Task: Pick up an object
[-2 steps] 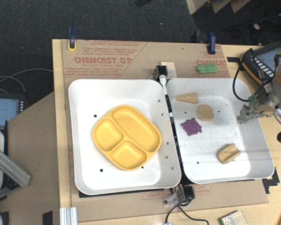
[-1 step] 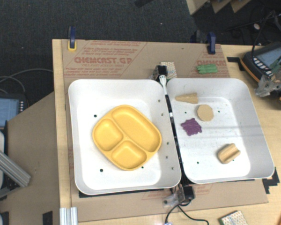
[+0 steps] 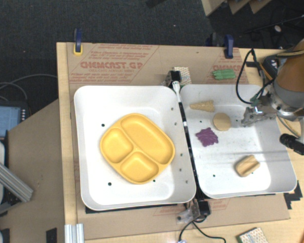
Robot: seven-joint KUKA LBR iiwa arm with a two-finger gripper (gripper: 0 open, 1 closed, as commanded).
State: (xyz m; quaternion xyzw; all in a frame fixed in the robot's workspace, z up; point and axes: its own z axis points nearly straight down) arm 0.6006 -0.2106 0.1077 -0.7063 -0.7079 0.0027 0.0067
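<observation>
The right white bin (image 3: 273,186) holds several small items. A tan cone-shaped piece (image 3: 201,106) lies near its far-left corner, and a round tan disc (image 3: 222,121) sits just below it. A purple, grape-like piece (image 3: 206,136) rests to the left of centre. A tan bread-like block (image 3: 247,165) lies toward the front. My gripper (image 3: 249,115) hangs over the bin's far right part, a short way right of the round disc and apart from it. Nothing shows between its tips. The grey and orange arm (image 3: 293,82) comes in from the right.
The left white bin (image 3: 86,135) carries a yellow three-compartment plate (image 3: 137,148). A green item (image 3: 224,75) lies on the cardboard bench behind the right bin. Black cables (image 3: 245,80) loop beside the arm. Blue clamps (image 3: 228,45) hold the bench's far edge.
</observation>
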